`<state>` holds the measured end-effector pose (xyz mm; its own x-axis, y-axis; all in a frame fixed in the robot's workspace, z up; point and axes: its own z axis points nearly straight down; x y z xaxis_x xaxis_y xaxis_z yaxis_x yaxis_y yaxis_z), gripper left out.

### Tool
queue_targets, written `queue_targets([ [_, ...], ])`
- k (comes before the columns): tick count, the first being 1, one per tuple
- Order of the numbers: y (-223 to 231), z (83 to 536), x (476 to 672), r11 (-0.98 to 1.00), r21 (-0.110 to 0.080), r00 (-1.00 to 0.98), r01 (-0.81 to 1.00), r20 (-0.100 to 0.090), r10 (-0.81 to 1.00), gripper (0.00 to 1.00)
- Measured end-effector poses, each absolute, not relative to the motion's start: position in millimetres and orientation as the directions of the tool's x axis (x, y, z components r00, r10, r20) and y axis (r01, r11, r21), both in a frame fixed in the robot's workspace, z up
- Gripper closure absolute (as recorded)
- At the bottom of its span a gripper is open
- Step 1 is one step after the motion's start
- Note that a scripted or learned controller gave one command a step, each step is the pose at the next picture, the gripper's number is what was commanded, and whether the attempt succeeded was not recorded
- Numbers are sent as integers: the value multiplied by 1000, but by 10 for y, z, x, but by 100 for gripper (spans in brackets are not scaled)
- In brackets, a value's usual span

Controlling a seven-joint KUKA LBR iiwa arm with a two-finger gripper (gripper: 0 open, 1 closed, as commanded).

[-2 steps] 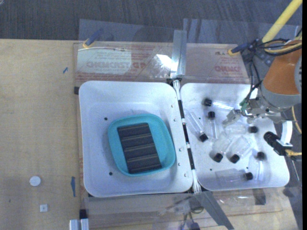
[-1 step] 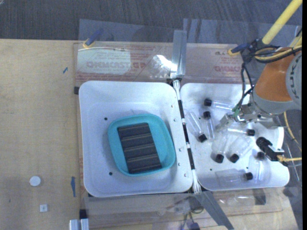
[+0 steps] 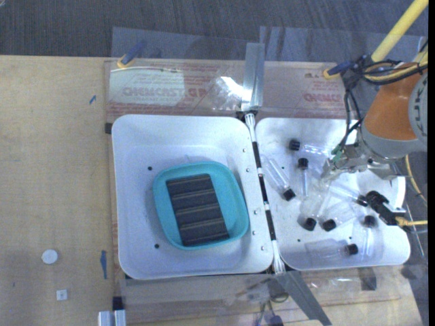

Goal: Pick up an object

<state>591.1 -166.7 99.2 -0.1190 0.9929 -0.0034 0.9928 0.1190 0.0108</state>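
Wooden bench (image 3: 54, 148), two white bins. Gripper (image 3: 338, 160) over right bin (image 3: 397, 250) among clear vials (image 3: 275, 175); finger state unclear.

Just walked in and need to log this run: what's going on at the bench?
A grey arm with an orange band reaches in from the right, its end effector low over the right bin, among scattered clear vials with black caps. Whether it holds one cannot be told. The left bin holds a teal tray with a dark ribbed insert, which sits untouched.
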Motion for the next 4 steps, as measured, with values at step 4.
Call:
queue_targets([
  [4, -1461, 881, 5260, 187, 8, -187, 982, -3, 982, 0],
])
